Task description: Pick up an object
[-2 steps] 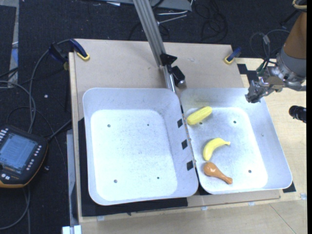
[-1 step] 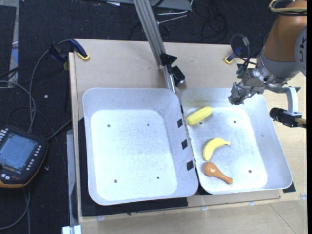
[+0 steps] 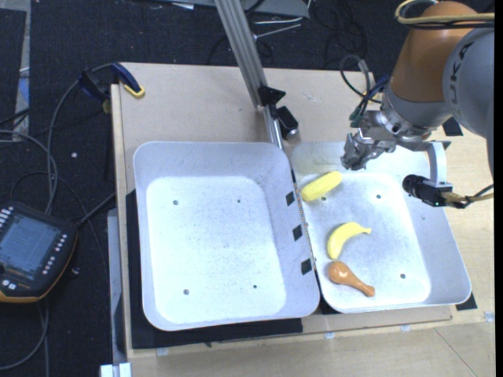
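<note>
With the gripper (image 3: 355,157) poised just beyond the yellow lemon-like fruit (image 3: 321,186) in the right bin (image 3: 440,242), jaw state impossible to tell, it should centre over that fruit before descending squarely.

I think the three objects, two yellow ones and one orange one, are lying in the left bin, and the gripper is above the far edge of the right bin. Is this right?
Not quite. The camera view shows the yellow object, the banana and the orange object all in the right bin, not the left bin. The gripper is indeed above the right bin's far edge.
</note>
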Available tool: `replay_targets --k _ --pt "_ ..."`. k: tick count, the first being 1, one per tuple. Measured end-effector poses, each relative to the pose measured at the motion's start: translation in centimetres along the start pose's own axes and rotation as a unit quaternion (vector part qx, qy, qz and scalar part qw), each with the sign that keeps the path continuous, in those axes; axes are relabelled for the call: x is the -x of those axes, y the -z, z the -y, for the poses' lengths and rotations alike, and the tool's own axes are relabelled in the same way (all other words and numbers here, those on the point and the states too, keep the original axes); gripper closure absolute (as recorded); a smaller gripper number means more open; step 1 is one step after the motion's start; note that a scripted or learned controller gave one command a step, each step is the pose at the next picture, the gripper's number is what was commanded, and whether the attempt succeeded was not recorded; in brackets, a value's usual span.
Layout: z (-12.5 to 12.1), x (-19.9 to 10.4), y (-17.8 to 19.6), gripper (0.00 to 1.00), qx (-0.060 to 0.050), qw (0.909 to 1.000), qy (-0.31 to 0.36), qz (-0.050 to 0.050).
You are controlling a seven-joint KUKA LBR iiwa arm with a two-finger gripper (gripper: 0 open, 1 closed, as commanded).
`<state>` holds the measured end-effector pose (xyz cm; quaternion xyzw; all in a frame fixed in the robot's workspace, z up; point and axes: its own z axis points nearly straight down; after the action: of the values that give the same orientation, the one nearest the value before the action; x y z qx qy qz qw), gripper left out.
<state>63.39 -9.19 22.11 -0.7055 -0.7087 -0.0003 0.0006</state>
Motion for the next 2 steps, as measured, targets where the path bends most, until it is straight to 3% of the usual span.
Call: replay_targets --k 2 --pt "-0.2 -11.0 1.5 1.00 0.001 1.0000 0.000 0.000"
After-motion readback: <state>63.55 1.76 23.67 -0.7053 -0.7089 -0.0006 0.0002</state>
